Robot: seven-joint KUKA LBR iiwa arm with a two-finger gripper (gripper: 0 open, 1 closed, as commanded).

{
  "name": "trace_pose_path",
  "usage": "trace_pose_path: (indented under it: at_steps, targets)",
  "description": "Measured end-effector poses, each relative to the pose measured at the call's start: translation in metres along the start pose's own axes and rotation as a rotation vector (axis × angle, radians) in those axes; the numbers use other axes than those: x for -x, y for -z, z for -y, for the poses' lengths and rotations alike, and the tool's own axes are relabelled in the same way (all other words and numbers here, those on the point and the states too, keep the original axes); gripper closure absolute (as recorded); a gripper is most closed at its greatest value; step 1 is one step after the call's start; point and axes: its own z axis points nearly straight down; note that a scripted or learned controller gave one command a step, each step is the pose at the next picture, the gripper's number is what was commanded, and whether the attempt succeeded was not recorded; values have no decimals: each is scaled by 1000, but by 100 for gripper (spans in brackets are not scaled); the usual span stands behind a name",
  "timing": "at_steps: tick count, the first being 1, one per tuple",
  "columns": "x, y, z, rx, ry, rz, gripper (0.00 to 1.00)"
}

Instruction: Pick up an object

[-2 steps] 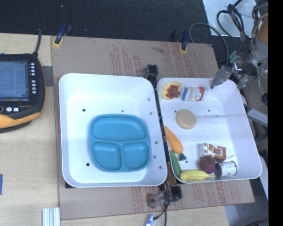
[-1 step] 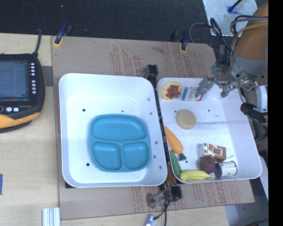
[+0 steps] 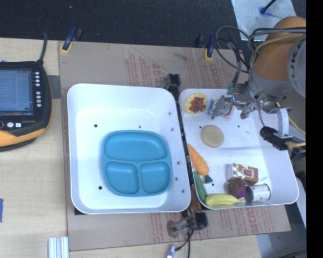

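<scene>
From my station I see the claw [image 3: 222, 109] hanging low over the far end of the right bin [image 3: 280, 160], close to the small yellow plate with red food [image 3: 196, 102] and just above the round tan disc [image 3: 212, 136]. I cannot tell from this angle whether the claw is apart or together; the metal parts blur into each other. Nothing shows between its tips, so I judge that no pick has been made yet.

The candidates all lie in that right bin: the disc nearest the claw, the orange carrot [image 3: 198, 159] along the left wall, and a cluster at the near end with a banana [image 3: 222, 200], a dark purple item [image 3: 236, 186], a small brown-and-white box [image 3: 242, 172] and a little can [image 3: 260, 192]. The left bin [image 3: 86, 112] carries a blue divided tray [image 3: 135, 162].

So the task looks barely started: approach seemingly under way, with grasp and lift left to do. The disc or plate seems the likeliest target.
</scene>
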Motion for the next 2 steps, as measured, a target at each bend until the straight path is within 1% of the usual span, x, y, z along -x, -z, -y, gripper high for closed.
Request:
trace_pose_path:
  at_steps: [1,2]
  targets:
    - [-21,-34,15,0,0,0,0]
    - [-28,-65,9,-2,-1,-1,0]
